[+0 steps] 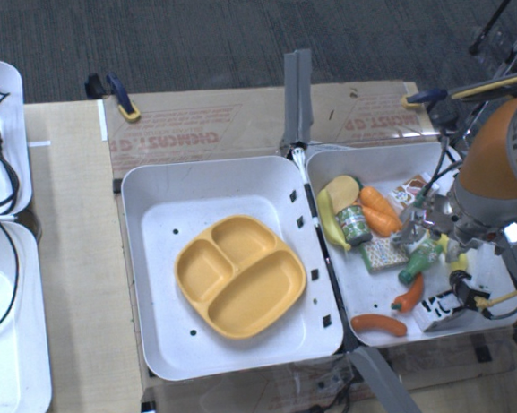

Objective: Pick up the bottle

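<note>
The green bottle [420, 262] lies in the right bin [327, 164], just at seven o'clock of the gripper [430, 229]; whether that gripper is clenched or released, I cannot tell. Also in there: a banana [332, 223], a carrot [380, 210], a green-labelled can [354, 225] whose print is too small to read, and a sausage [379, 325] at six o'clock. The left bin [148, 283] holds a yellow divided plate [239, 276], and the cardboard [216, 128] at twelve o'clock carries red lettering, upside down and not legible.

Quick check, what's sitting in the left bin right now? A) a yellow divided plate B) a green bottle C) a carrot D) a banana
A: the yellow divided plate lies alone in the left bin, while the banana, carrot and green bottle are all in the right bin, by the gripper.
</note>
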Controlling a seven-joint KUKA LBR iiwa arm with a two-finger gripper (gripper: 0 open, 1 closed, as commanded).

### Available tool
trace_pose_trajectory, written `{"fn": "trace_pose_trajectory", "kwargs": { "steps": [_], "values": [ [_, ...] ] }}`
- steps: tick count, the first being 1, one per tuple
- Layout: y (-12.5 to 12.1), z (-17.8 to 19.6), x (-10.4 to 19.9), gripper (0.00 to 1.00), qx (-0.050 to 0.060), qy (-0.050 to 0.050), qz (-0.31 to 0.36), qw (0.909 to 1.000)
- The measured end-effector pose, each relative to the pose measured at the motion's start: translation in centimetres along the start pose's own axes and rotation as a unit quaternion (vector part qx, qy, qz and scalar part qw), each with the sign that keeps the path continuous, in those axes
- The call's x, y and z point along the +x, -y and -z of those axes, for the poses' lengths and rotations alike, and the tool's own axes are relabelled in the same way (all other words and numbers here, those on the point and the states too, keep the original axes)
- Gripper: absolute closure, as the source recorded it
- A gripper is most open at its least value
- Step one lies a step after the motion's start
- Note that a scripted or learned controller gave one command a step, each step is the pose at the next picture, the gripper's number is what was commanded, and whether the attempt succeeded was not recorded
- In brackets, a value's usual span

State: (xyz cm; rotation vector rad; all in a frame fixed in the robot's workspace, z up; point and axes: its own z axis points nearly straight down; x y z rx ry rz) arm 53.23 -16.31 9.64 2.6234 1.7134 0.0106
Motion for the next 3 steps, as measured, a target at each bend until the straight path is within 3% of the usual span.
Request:
{"fn": "trace_pose_trajectory", "kwargs": {
  "steps": [1,2,3],
  "values": [
    [1.3,0.1,-1.5,0.00,0.004,-0.007,-0.113,0.9936],
    [1.4,0.8,-1.9,1.00,0.004,-0.002,-0.113,0.9936],
    [3.7,11.9,-3.7,1.00,0.006,0.001,0.012,0.9999]
  ]
}}
